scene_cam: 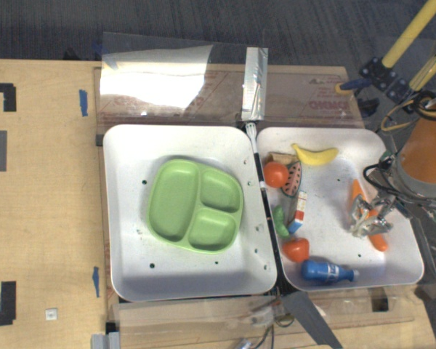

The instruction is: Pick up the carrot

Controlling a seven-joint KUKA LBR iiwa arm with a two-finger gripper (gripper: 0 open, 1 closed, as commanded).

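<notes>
The metal two-finger claw (368,218) hangs low in the right white plastic bin (403,271). The slim orange carrot (358,190) lies just up-left of the claw, long axis steeply slanted. Whether the claw is clenched, I cannot tell.

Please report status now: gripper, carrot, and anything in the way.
Gripper low in right bin, at the carrot. Grasp not confirmed. Orange piece just beside the gripper; banana and blue bottle well apart.
</notes>
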